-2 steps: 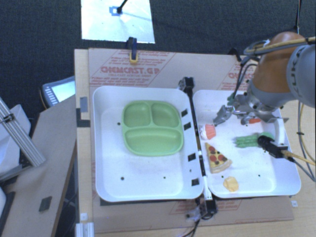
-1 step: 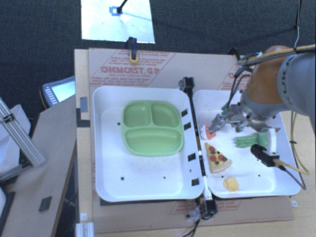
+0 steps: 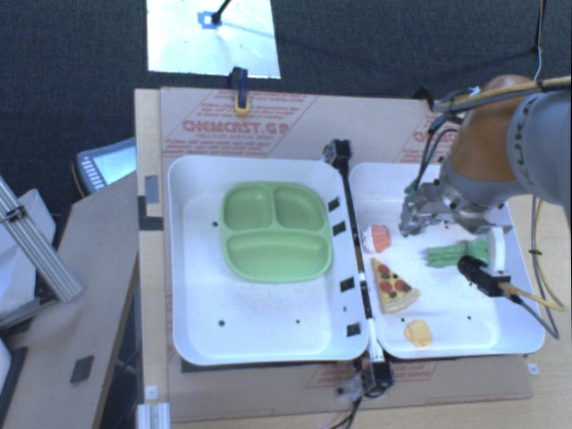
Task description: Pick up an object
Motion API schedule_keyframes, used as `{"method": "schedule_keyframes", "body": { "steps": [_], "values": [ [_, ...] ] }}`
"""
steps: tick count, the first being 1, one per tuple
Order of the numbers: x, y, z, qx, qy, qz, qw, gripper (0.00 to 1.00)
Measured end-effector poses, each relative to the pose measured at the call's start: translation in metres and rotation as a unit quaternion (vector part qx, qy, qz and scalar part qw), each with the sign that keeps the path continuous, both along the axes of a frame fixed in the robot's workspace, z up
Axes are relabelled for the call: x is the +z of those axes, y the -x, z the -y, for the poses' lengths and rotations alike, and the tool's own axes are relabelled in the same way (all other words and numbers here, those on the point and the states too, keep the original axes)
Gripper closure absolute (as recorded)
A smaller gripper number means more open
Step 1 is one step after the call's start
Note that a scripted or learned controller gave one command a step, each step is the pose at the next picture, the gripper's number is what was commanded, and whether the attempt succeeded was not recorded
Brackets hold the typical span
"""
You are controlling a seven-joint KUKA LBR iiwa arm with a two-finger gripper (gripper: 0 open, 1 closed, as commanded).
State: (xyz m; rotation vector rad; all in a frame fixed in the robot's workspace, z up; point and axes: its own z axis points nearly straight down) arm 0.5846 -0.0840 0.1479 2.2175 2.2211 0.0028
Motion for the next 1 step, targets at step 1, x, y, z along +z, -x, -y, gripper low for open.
{"method": "schedule_keyframes", "body": {
  "steps": [1],
  "values": [
    [0.0639,-0.002,-0.0045,0.001,0.0,0.003,1.0,1.0]
  ]
}}
